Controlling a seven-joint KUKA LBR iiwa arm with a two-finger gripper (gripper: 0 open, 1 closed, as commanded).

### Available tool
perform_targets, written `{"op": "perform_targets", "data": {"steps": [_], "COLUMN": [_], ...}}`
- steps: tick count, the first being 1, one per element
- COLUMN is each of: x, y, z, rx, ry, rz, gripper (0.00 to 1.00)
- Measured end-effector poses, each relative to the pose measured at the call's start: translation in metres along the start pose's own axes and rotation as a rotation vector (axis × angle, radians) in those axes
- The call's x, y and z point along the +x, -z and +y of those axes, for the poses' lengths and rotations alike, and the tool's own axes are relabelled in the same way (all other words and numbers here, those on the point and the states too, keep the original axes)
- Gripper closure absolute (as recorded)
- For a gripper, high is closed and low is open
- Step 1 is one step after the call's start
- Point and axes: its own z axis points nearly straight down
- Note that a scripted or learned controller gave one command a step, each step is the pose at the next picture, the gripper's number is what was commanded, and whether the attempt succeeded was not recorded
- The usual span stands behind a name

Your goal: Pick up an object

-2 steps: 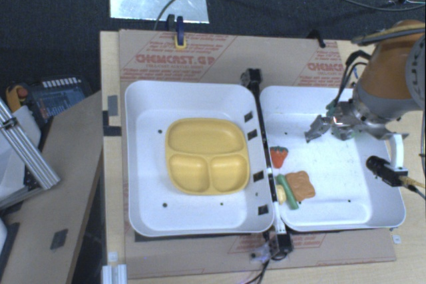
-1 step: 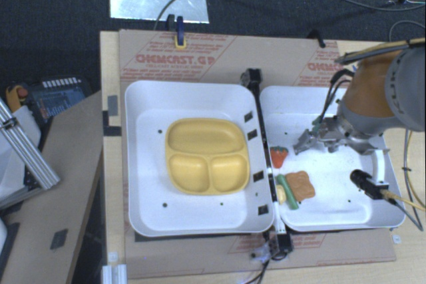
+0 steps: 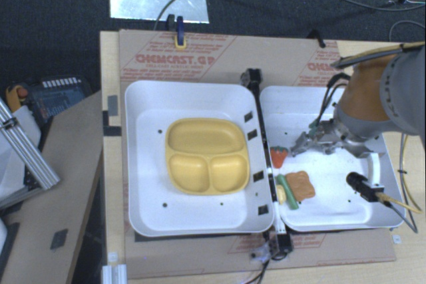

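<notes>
Bench [image 3: 219, 53] carries two white bins side by side. Left bin [image 3: 143, 143] holds a yellow divided tray [image 3: 203, 156], which I judge too broad for a pinch. Right bin [image 3: 313, 103] holds the small pieces, bunched by its left wall: a brown-orange slab [image 3: 301, 185], a green stick [image 3: 288, 191] touching it, a red piece [image 3: 278, 157] beyond them, and a yellow bit [image 3: 281, 195]. Arm [image 3: 386, 100] reaches in from the right, with the gripper [image 3: 303, 144] low over the right bin, just beside the red piece, probably its target. I see nothing held. I cannot tell whether the gripper is apart or together.
</notes>
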Motion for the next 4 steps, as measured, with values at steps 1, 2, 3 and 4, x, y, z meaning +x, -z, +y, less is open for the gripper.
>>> {"op": "perform_targets", "data": {"steps": [1,2,3,4], "x": [0.000,0.005,0.008,0.008], "y": [0.012,0.074,0.138,0.180], "z": [0.001,-0.001,0.001,0.002], "rx": [-0.003,-0.007,-0.009,-0.006], "ry": [0.000,0.003,0.004,0.004], "rz": [-0.001,-0.001,-0.002,-0.002], "gripper": [1.00,1.00,1.00,1.00]}}
